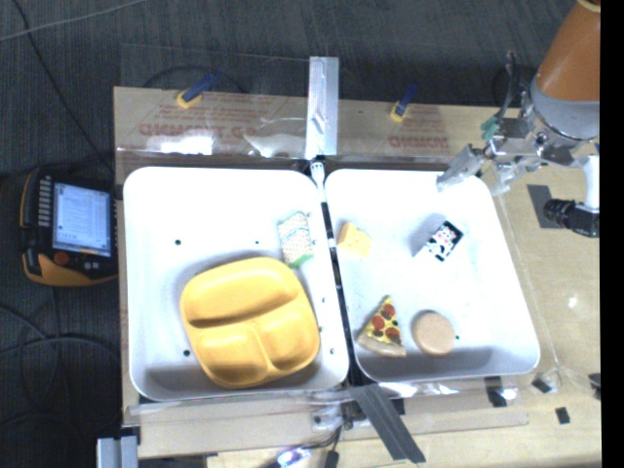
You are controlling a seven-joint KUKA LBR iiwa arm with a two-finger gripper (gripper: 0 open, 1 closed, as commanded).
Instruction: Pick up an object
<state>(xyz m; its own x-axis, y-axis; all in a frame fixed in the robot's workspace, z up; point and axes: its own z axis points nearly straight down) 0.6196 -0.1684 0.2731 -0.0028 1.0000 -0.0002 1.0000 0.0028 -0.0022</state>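
My gripper (480, 167) hangs over the far right corner of the right bin (514, 291), with nothing visibly held. In that bin lie a yellow cheese wedge (353, 239) by the left wall, a small black-and-white object (441, 240) in the middle, a pizza slice (380, 328) and a round tan cookie (434, 332) near the front. The black-and-white object is the closest thing to the gripper, below and to its left. The left bin (156, 261) holds a large yellow divided tray (252, 320) and a small green-and-white packet (294, 238).
The grey arm with its orange band (575, 42) comes in from the top right. A metal bar (323, 94) stands behind the wall between the bins. A handheld screen unit (68, 224) lies left of the bench. Clamps (198, 90) hold a plastic sheet at the back.
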